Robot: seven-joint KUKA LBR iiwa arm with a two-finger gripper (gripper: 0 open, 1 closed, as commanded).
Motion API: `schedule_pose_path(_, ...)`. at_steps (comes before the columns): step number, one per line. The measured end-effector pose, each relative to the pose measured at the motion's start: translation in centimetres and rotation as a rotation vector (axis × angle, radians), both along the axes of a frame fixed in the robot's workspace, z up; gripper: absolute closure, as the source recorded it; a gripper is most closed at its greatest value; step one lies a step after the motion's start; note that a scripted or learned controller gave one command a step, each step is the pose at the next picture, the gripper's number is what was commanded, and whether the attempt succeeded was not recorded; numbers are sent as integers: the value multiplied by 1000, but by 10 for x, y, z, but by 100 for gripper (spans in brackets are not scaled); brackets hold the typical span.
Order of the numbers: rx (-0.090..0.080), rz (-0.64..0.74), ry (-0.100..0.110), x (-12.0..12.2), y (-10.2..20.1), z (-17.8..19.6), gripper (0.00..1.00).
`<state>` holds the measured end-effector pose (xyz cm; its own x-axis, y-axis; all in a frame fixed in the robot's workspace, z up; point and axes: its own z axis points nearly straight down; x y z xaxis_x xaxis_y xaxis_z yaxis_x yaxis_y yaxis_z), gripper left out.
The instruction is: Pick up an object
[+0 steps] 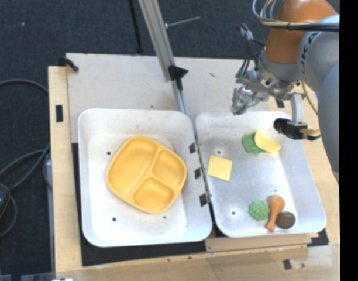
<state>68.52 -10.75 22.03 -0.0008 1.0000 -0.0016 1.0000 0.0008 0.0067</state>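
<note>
Hovering over the right bin's (296,174) far rim, the end effector (244,103), grip state unreadable, carries nothing visible and sits apart from the yellow square (220,168) lying flat mid-bin, so a descent here likely strikes the rim or closes empty.

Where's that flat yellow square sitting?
The yellow square lies in the right bin, near its left wall, down-left of the green piece.

Aluminium mast (158,34) rising from the worktop's (120,84) far edge, black cables (15,92) on dark carpet beyond the worktop's left edge
</note>
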Motion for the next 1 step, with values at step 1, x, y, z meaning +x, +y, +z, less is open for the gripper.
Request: schedule_pose_path(1, 1, 2, 2, 1, -1, 22, 100)
